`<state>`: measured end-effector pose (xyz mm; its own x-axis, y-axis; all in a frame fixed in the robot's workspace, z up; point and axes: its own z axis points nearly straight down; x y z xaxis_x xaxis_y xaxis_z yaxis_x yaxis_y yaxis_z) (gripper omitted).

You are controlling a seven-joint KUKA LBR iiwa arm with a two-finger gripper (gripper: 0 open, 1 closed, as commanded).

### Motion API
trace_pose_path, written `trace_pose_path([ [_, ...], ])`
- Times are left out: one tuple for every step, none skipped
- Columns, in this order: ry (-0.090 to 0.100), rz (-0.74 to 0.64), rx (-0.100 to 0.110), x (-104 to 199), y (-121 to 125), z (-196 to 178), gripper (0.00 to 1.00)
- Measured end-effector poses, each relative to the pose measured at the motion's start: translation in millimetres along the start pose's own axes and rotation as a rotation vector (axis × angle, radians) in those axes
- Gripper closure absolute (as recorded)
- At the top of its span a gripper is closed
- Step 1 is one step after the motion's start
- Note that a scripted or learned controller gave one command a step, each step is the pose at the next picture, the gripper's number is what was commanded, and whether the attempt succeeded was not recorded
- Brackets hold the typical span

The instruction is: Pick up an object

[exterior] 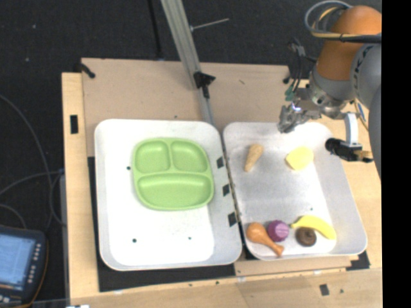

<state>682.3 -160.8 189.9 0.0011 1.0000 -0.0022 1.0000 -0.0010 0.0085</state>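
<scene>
The arm is reaching in from the right, and its tool (290,117) is hanging over the far edge of the right bin (334,191), with nothing between its tips; how wide it is standing I cannot tell at this size. This looks like the approach step: nothing is being gripped yet, and a target is still to be settled. The candidates are all lying in that right bin. A yellow block (299,158) is sitting nearest the tool, just to its near side, and a tan cone-shaped piece (252,156) is lying to the left of the block, well apart from it. Along the near wall a cluster is crowding together: an orange pear-like toy (263,235), a purple piece (278,230), a brown round piece (306,237) and a banana (314,226), touching or nearly so. The left bin (115,236) is carrying a green divided tray (172,174). The next move is probably calling for a short shift over the yellow block, a descent, and a firm close around it; the crowded near cluster would be harder to single out.
</scene>
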Motion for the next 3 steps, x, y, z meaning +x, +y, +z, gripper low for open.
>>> trace_pose_path([
  [0.001,-0.002,0.005,-1,1,-15,1.00],
  [0.003,-0.007,0.006,45,1,-29,1.00],
  [0.003,-0.007,0.009,94,-5,-24,1.00],
])
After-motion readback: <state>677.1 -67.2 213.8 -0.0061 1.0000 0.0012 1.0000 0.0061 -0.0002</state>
